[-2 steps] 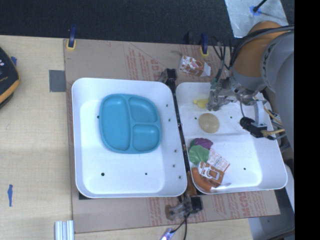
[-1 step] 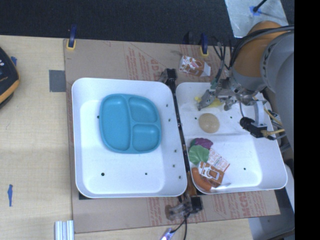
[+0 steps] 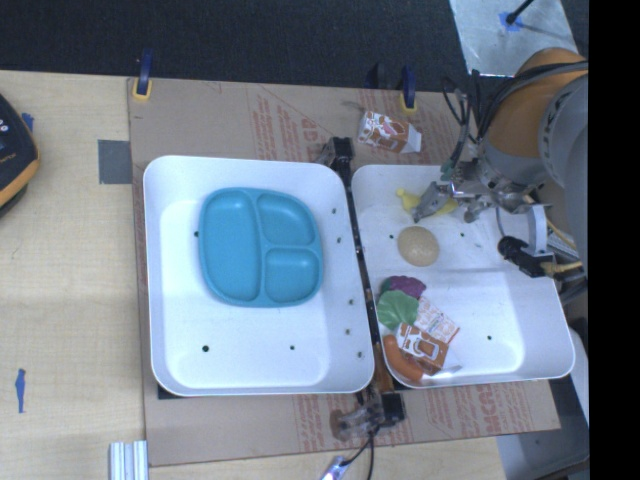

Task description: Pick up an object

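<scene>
In the right bin (image 3: 520,358) a beige round ball (image 3: 418,245) lies near the back. A small yellow piece (image 3: 408,200) sits behind it, close to the bin's back wall. Toward the front lie a purple and green item (image 3: 399,298), a printed snack packet (image 3: 430,335) and an orange piece (image 3: 398,363) under the packet. My gripper (image 3: 447,206) hangs low over the back of the right bin, just right of the yellow piece and behind the ball. Its fingers are spread open with nothing between them.
The left bin (image 3: 180,358) holds a blue divided plate (image 3: 261,246). Another snack packet (image 3: 388,131) lies on the cardboard behind the right bin. Clamps hold the cardboard at the back edge. A yellow and black device (image 3: 14,156) sits at the far left.
</scene>
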